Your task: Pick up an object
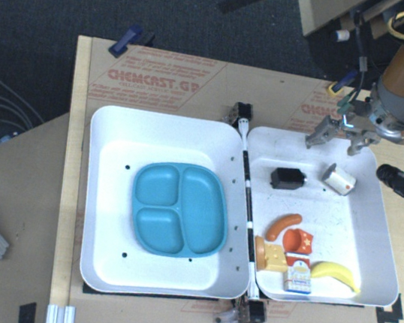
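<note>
Nothing is picked yet: the end effector [339,138] hangs open and empty above the right bin's [386,247] far edge; every object remains inside.

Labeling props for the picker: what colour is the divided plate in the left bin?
Light blue, three compartments. The divided plate shows plainly in the camera view.

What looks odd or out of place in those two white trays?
Nothing spilled or broken. The toys crowd the right bin's near corner, the banana almost at its rim, and a small cylinder lies tipped on its side. The blue plate sits slightly askew.
</note>
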`<state>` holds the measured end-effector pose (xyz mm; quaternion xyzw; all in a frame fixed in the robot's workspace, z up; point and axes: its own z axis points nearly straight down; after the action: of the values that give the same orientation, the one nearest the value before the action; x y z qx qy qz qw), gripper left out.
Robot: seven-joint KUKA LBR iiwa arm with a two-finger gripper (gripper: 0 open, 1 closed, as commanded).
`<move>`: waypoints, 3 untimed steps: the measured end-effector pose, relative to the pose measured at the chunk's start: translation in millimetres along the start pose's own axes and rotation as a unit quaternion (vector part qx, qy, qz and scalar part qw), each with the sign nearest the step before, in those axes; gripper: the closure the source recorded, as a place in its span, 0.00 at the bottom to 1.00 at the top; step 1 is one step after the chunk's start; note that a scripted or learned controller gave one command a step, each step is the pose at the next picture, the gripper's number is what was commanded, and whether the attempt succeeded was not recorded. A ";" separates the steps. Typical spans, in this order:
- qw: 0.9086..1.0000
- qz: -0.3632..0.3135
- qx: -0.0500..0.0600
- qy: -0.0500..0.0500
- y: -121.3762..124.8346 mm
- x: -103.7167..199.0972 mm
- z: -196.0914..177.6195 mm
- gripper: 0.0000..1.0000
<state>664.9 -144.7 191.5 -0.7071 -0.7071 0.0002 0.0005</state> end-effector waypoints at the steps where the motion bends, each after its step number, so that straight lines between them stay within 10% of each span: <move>1: 1.000 -0.001 0.000 0.001 -14.6 49.9 107.5 0.00; 2: 1.000 -0.001 -0.001 0.000 -13.7 49.7 96.3 1.00; 3: 1.000 -0.001 -0.002 0.000 -41.0 79.5 -18.0 1.00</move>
<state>623.9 -65.2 209.6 -0.7065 -0.7077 -0.0013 -0.0014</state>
